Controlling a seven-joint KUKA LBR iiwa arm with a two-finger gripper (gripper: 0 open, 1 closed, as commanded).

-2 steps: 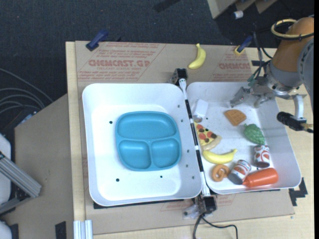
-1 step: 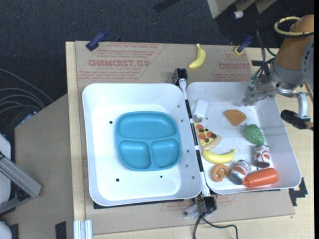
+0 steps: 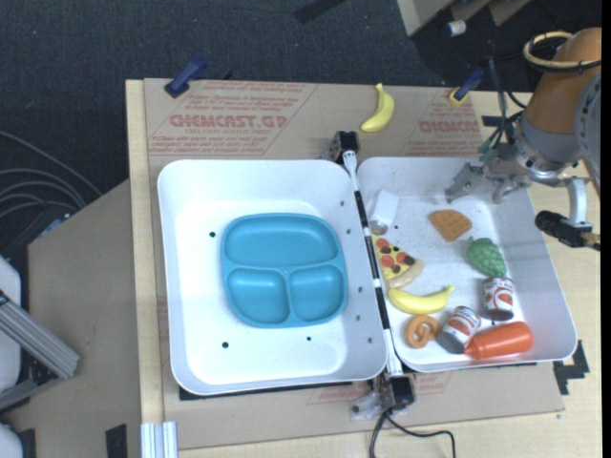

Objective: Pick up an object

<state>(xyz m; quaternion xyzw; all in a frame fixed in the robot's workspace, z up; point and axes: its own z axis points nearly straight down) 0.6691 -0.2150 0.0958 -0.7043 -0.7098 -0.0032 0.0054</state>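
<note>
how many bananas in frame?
2. One yellow toy banana lies on the cardboard bench top behind the bins, outside both. The other yellow banana lies in the right white bin, between the pizza slice and the small pretzel. None looks hidden.

Toy foods scattered flat across the right bin, ungrasped.

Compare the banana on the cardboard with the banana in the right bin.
The banana on the cardboard lies outside both bins, behind them, while the banana in the right bin sits among other toy food. The first stands nearly lengthwise up the view; the second lies crosswise, its ends curving upward. The first looks smaller in the view, being farther from the camera. Both are yellow and curved.
</note>
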